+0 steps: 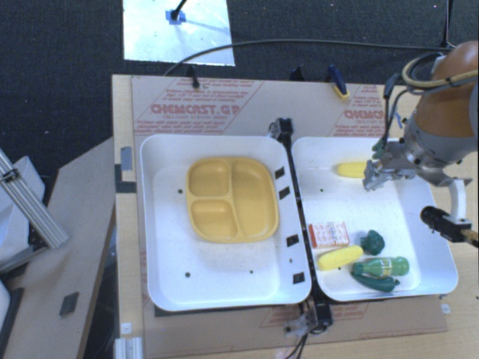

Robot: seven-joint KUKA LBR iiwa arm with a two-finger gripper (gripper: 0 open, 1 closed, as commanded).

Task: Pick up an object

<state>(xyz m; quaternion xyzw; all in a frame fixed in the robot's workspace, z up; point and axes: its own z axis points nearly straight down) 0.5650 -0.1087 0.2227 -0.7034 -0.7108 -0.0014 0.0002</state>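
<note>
In the right bin [434, 234], a small yellow object [350, 170] lies near the far wall, towards the bin's left side. The tool [373, 179] hovers just beside the right end of this yellow piece, close to touching it, but nothing can be seen between its fingers. Whether the tool is released or clenched cannot be told from this angle.

The tool hangs from a grey arm [441, 137] with an orange band [458, 64] above the wrist, reaching in from the right of the view. Cables loop around the arm's upper part.

Nearer the front of the same bin lies a cluster of toy foods. A red-and-white packet [328, 234] lies flat near the bin's left wall. Just in front of it rests a yellow corn-like piece [340, 258], tilted. To the right of the packet sits a dark green lump [372, 241]. In front of that lies a light green bottle [383, 266] on its side, with a dark green curved vegetable [374, 281] touching its near edge.

The left bin [168, 275] holds a yellow divided plate [230, 199] with three compartments, lying flat near the bin's middle.

Both white bins sit side by side on a worktop [194, 103] covered by a sheet printed with red lettering. Beyond the worktop, a shiny square plate [177, 21] lies on dark carpet.
</note>
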